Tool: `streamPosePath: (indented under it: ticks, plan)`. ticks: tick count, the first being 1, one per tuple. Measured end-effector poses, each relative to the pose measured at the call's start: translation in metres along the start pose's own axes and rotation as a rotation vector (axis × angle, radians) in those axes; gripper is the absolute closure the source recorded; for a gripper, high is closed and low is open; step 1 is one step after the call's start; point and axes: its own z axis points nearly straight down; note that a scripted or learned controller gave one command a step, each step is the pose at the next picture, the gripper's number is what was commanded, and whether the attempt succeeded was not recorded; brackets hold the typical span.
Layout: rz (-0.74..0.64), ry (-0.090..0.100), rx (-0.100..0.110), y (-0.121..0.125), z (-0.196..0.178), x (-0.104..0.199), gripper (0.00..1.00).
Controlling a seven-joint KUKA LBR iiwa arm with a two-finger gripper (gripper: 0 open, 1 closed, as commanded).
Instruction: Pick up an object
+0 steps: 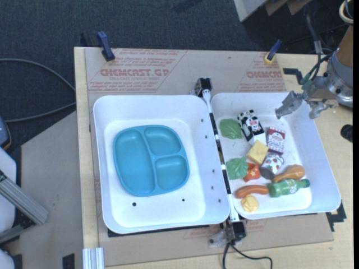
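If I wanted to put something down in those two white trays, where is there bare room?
The left bin has bare floor all around the blue plate. The right bin is bare along its far edge, by the gripper. Its middle and near part are crowded with toy food.

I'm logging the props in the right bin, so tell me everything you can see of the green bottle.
The green bottle looks like a small plastic toy with a pale label band around its middle. It lies on its side near the front of the right bin, neck pointing toward the view's right. An orange drumstick-like piece sits just behind it, and a sausage lies against its base end.
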Motion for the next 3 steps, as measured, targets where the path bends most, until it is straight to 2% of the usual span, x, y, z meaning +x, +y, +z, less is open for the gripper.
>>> streamPosePath:
  ticks: [1,2,3]
  plan:
    - [0.001,0.001,0.003,-0.018,0.118,-0.003,0.00]
    - [-0.002,-0.008,-0.023,-0.048,0.172,0.045,0.00]
    - [0.002,-0.001,-0.001,-0.102,0.179,0.062,0.00]
